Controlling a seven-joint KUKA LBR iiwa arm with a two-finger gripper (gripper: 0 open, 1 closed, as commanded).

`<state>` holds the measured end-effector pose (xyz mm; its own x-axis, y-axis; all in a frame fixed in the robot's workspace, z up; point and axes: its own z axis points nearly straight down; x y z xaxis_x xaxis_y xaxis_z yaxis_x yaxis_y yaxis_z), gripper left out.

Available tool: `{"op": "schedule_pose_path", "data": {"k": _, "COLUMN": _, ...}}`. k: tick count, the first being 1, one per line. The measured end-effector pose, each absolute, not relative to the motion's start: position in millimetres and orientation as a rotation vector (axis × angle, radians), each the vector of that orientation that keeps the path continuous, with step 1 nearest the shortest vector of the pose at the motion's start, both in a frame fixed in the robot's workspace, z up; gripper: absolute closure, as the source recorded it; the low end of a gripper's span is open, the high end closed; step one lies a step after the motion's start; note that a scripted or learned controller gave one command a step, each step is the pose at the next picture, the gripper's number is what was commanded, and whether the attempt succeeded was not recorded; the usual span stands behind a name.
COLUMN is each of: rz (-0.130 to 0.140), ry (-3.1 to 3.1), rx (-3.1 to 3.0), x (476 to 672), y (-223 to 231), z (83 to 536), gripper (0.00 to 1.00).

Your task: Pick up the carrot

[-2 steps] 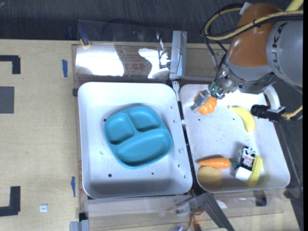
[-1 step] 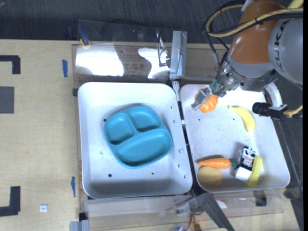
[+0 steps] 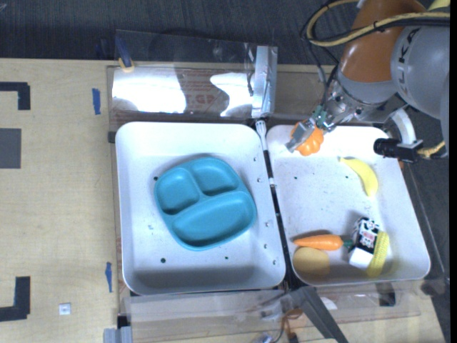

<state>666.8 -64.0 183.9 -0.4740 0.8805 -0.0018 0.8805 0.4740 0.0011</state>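
The carrot [image 3: 319, 242] is orange with a green stub. It lies flat near the front left of the right bin [image 3: 325, 191], just above a tan rounded toy [image 3: 312, 261]. My gripper [image 3: 305, 137] hangs over the back left corner of that bin, far from the carrot. A small round orange object [image 3: 312, 145] sits between its fingers [image 3: 295, 141], over the bin's back rim.
A yellow banana [image 3: 364, 174] lies at the right bin's back right. A small black-and-white box [image 3: 365, 236] and a yellow corn cob [image 3: 380, 254] sit at its front right. The left bin [image 3: 136, 206] holds a blue divided plate [image 3: 205, 201]. A clear panel [image 3: 186, 84] stands behind it.
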Motion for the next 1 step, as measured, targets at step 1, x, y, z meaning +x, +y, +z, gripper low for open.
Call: {"op": "schedule_pose_path", "data": {"k": 1, "rz": 0.002, "ry": 2.812, "rx": 1.388, "x": 667.6, "y": -84.1, "z": 185.7, "gripper": 1.00}}
